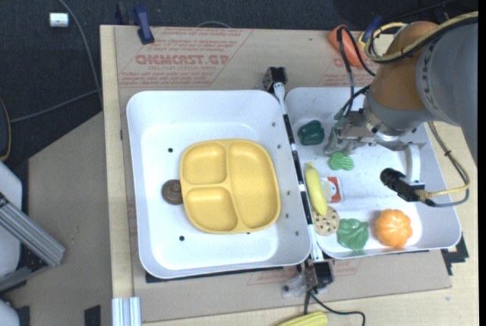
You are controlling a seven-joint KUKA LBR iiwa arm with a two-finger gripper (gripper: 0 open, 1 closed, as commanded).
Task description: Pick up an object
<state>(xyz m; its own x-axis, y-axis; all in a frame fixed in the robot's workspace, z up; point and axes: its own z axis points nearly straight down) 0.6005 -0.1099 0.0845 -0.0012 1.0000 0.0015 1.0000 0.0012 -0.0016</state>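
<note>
White bins (144,165) hold a yellow tray (228,185), orange fruit (393,228) and green toys (352,233).

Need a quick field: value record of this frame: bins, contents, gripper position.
left bin: yellow divided plate, brown round item at the plate's left edge
right bin: dark green item, light green item, banana, cookie, green leafy item, orange
gripper: over right bin, just above light green item
grasp: nothing visibly held
</note>
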